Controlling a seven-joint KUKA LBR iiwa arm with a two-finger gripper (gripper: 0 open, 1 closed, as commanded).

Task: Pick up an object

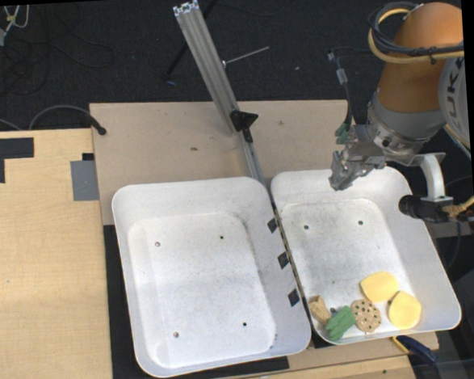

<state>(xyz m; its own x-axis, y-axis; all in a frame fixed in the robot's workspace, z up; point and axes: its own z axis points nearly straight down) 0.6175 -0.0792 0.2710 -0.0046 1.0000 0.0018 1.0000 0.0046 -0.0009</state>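
The gripper (343, 175) hangs over the far edge of the right bin (337, 234), on the grey arm (412, 91) with its orange band. Whether its jaws are open or closed cannot be told from here, and nothing is seen between them. The objects lie clustered in the near right corner of that bin, well apart from the gripper: two yellow pieces (379, 286) (405, 310) touching each other, a round speckled cookie (365, 315) just left of them, a green piece (340, 323), and a small tan piece (319, 308). The left bin (135, 232) sits beside it on the worktop (40, 263).
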